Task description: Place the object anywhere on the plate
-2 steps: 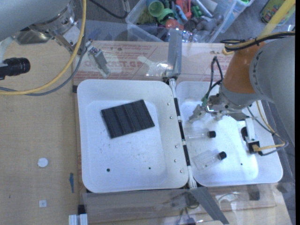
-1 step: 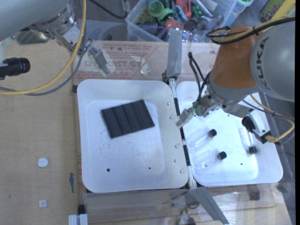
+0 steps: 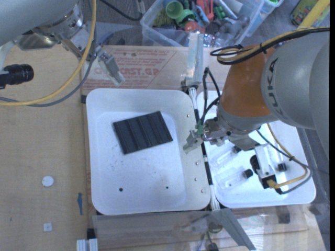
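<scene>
A black ribbed rectangular plate (image 3: 142,132) lies flat in the upper half of the left white bin (image 3: 104,192), slightly rotated, with nothing on it. My gripper (image 3: 229,146) is down in the right bin (image 3: 306,192), close to the divider between the bins, and the grey wrist with its orange band hides most of it. A small dark piece (image 3: 246,173) lies on the right bin's floor just below the gripper. I cannot tell whether anything is held.
A clear tub of colourful toys (image 3: 209,9) stands behind the bins, with a cardboard sheet (image 3: 141,67) in front of it. A second grey arm with a yellow cable (image 3: 91,35) hangs at the upper left. A white disc (image 3: 47,181) lies on the wooden bench at the left.
</scene>
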You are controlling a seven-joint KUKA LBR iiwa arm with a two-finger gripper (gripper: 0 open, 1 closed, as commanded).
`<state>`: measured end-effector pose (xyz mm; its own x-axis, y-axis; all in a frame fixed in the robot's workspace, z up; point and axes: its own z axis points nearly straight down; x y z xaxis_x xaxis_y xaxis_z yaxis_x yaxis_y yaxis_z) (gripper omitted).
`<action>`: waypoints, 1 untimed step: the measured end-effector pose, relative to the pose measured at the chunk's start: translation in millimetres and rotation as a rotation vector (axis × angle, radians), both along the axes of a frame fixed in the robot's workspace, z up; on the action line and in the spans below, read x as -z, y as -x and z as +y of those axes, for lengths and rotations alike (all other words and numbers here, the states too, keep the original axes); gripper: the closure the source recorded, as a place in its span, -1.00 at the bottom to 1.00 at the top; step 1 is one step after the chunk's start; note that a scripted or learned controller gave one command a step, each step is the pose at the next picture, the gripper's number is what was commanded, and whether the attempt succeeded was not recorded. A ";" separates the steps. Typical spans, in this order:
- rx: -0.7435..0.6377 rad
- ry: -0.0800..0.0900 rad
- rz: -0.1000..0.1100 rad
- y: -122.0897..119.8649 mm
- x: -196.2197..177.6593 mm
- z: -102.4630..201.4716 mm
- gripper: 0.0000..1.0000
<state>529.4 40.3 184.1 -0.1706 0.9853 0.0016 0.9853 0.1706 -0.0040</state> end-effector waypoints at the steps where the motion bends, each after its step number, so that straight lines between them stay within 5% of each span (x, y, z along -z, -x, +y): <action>1: 0.053 0.014 -0.026 1.3 51.0 28.9 -1.00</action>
<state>528.1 69.1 133.1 -0.1176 0.9929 -0.0156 0.9928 0.1179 0.0198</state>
